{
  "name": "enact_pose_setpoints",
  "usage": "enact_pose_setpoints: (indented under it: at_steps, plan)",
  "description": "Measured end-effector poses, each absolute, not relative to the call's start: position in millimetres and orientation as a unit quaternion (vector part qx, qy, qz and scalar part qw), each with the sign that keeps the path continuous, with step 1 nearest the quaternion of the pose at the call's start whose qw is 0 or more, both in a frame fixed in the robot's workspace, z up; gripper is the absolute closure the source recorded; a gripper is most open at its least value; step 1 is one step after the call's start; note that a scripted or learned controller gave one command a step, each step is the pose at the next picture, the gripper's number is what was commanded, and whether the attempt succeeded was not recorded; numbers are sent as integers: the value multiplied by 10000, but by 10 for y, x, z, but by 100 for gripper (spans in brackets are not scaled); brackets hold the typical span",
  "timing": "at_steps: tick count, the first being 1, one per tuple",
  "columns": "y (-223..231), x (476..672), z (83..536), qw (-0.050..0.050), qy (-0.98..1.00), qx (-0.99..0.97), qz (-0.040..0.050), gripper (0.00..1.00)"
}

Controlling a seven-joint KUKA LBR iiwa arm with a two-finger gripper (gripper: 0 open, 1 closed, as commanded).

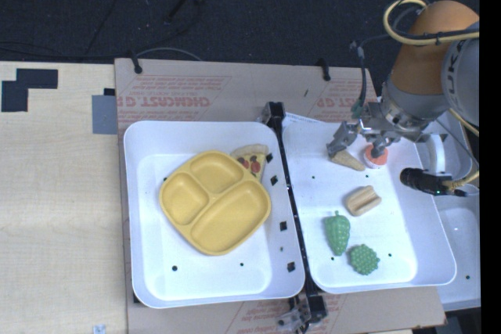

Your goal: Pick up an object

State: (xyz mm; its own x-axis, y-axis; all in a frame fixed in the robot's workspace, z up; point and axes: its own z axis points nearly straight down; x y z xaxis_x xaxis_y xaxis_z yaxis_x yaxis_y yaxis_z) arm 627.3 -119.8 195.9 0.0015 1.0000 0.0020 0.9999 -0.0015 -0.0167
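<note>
Gripper near right bin's far edge, over cheese wedge.

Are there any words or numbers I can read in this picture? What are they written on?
Red printed letters on the cardboard sheet behind the bins: upside down and too blurred to read for sure.
More red print on the cardboard's front edge: too small to read.
Dark letters on the arm: cut off, unreadable.

A light wooden bench is carrying a flattened cardboard sheet with red print. Two shallow white bins are sitting on it side by side, the left bin and the right bin, touching along a black divider.
</note>
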Motion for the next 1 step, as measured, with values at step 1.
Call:
enact_pose_setpoints:
  at_steps: [1]
  plan:
    - [-1198, 6301, 2049, 13, -7072, -7070, 9, 0]
